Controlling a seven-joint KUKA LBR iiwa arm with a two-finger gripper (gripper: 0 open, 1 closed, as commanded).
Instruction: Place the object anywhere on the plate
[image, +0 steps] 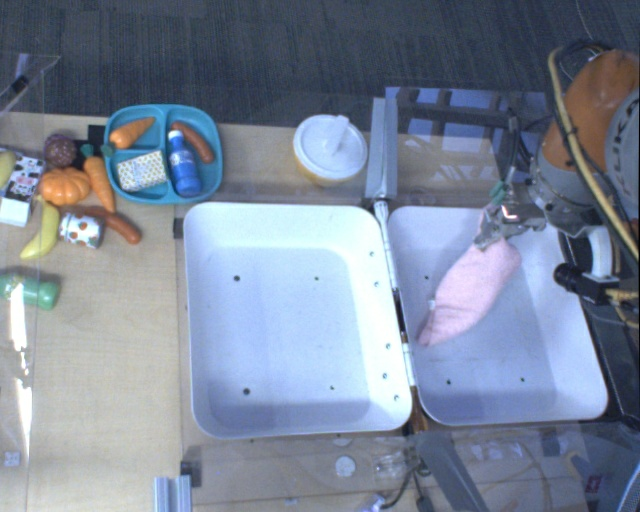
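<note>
Caught above the right bin with the gripper pressed close to the upper tip of the pink object. Could not tell from this slanted overhead view whether that gripper was clenched on the soft pink stuff, merely touching it, or released just over it; hidden by the wrist hardware and the object's own end.

Lay directly below the gripper and away to the view's left, that object, long and tapered like a stuffed cloth. Ran with its long axis on a diagonal, from the narrow end at the gripper down to the fatter end, well short of the rail between the bins. Rested, by the look of it, mostly on the bin floor, though possibly part-lifted at the gripper end.

Sat far off from the gripper, toward the view's upper left, the blue divided plate, out on the bench beyond the left bin and past a white lidded cup. Already crowded in its compartments with toy food.

Judged to hinge on that one line: object trailing from the gripper roughly toward the plate, plate well apart across a whole bin. Called for a firm hold at the tip first, then a lift high enough to clear the rail with the dangling length before any carry leftward in the view. Risked, with a limp thing held by one end, a slip or a drag on the bin wall.
</note>
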